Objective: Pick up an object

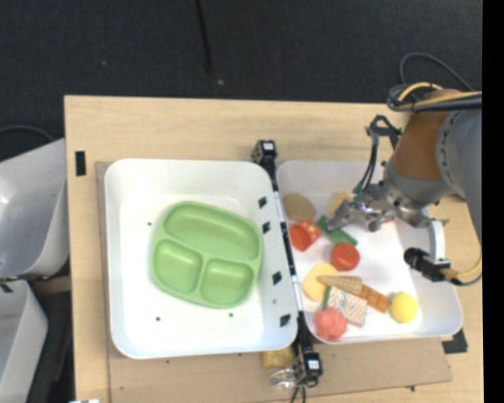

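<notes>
Over the right bin (441, 309), your gripper (353, 214) (can't tell its state) probably snags crowded toys (346, 257).

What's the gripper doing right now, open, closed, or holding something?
Gripper: low in the right bin, beside the green toy and red tomato; open or closed cannot be told, nothing visibly held.
</notes>
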Motion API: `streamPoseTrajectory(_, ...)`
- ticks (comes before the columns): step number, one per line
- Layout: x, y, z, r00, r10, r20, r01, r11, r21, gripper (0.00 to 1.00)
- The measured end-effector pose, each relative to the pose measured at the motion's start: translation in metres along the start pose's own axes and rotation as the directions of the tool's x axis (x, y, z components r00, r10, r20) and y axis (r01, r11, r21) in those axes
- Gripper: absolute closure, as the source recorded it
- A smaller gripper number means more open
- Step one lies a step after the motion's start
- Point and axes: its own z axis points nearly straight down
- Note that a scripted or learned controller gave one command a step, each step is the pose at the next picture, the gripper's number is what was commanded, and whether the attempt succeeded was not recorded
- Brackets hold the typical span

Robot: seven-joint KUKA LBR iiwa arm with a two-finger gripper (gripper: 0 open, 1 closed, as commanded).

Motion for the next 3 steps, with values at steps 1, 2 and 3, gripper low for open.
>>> streamPoseTrajectory(1, 0.031, -0.067, 0.0, 1.0, 0.007, -0.002, -0.007, 1.0, 0.008, 0.0)
streamPoseTrajectory(2, 0.028, -0.062, -0.011, 1.0, 0.014, 0.001, -0.014, 1.0, -0.002, 1.0)
streamPoseTrajectory(3, 0.102, -0.052, -0.106, 1.0, -0.003, -0.001, 0.003, 1.0, -0.007, 1.0)
